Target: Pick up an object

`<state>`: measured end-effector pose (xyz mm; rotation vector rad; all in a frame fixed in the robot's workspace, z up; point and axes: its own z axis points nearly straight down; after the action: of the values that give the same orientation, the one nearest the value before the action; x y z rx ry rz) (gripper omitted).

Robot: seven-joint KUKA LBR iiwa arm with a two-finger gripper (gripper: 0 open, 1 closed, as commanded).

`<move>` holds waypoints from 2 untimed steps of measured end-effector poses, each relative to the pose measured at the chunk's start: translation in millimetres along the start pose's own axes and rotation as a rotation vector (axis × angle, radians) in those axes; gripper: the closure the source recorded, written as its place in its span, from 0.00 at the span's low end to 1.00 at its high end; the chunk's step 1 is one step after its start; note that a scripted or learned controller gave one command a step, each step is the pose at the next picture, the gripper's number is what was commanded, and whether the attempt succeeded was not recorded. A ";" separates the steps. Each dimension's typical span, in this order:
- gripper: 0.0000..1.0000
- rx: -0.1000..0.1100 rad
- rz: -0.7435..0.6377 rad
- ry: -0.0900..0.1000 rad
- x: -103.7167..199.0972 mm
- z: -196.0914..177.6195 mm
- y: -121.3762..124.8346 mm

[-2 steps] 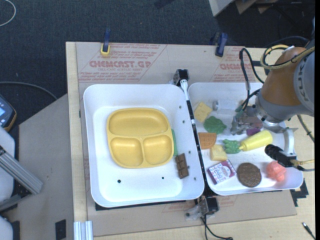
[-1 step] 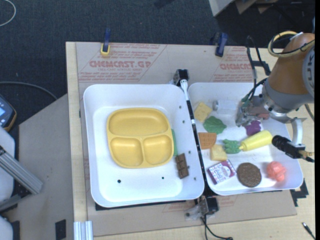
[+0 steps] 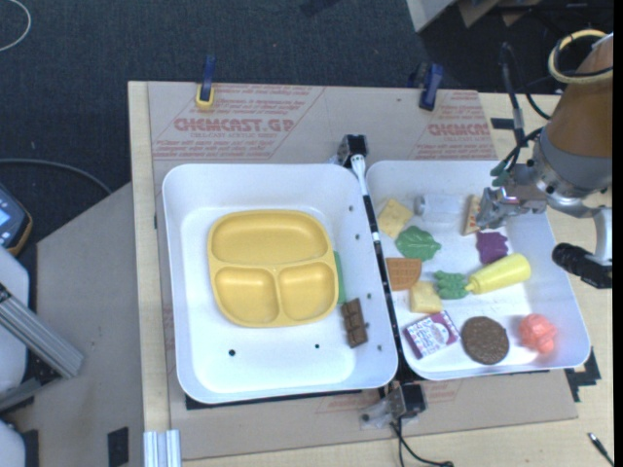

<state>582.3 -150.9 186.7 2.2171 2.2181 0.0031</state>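
Note:
My gripper (image 3: 494, 206) hangs over the back of the right bin (image 3: 574, 305), under the grey wrist with the orange band. It sits right beside a small tan and red wedge (image 3: 470, 215), and I cannot tell whether it touches it. Just in front of the gripper lies a purple piece (image 3: 492, 245), and below that a yellow bottle (image 3: 498, 273). The same bin holds a yellow cheese wedge (image 3: 392, 217), a green leaf (image 3: 417, 242), an orange waffle square (image 3: 402, 272), a green floret (image 3: 450, 283), a brown round patty (image 3: 484, 340) and a red fruit (image 3: 536, 332).
The left bin (image 3: 185, 261) holds a yellow divided plate (image 3: 273, 266), with a brown chocolate bar (image 3: 353, 322) beside it near the shared wall. A purple and white packet (image 3: 429, 334) and a yellow cube (image 3: 424, 298) lie at the right bin's front left.

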 end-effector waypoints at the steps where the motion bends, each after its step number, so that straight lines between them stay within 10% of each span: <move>1: 1.00 0.000 0.000 0.001 -0.2 -39.7 1.1; 2: 1.00 0.009 -0.002 0.005 37.0 -49.9 -36.0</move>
<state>546.0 -113.8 236.3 2.2223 2.2267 -0.0021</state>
